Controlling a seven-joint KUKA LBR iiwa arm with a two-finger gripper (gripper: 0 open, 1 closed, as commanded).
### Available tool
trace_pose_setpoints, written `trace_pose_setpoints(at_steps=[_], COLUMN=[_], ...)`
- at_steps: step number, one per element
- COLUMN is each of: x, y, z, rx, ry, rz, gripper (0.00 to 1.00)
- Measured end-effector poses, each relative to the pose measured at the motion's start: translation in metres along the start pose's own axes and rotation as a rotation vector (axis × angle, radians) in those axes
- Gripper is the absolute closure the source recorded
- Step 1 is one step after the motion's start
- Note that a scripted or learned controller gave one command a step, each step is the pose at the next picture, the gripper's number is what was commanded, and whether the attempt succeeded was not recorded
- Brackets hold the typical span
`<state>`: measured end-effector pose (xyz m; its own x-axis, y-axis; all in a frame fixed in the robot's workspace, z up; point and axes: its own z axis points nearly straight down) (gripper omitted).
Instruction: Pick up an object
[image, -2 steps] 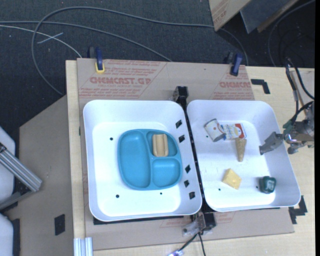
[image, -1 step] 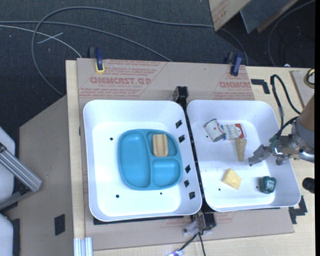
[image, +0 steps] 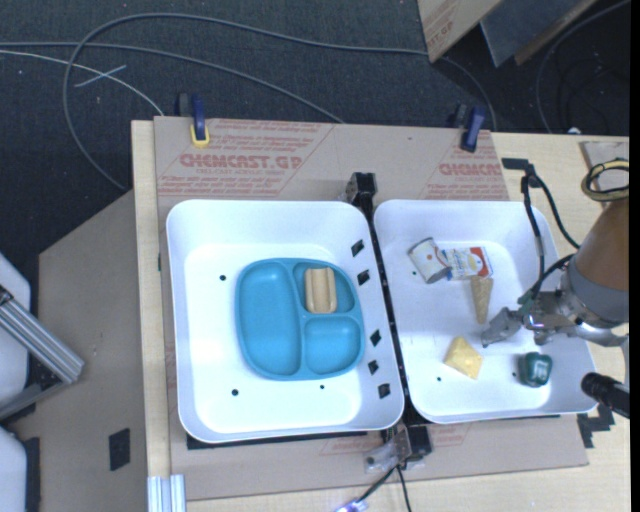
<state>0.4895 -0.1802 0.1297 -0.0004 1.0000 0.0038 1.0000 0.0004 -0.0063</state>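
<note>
Nothing sits in the hand (image: 503, 330), poised above the right bin (image: 425, 395).

You look down from one fixed camera above the bench (image: 300, 150), tilted at a slant so the far edge with its two clamps sits toward the top. It stands far enough back to take in both white bins, the left bin (image: 200, 400) and the right bin (image: 420, 400), with dark floor beyond the bench's far and left edges.
</note>
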Motion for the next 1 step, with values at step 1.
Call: trace_pose_setpoints(at_steps=[1], x=[-0.0015], y=[0.0014], z=[0.0447], rx=[-0.008], ry=[-0.005], rz=[0.002], gripper=[0.00])
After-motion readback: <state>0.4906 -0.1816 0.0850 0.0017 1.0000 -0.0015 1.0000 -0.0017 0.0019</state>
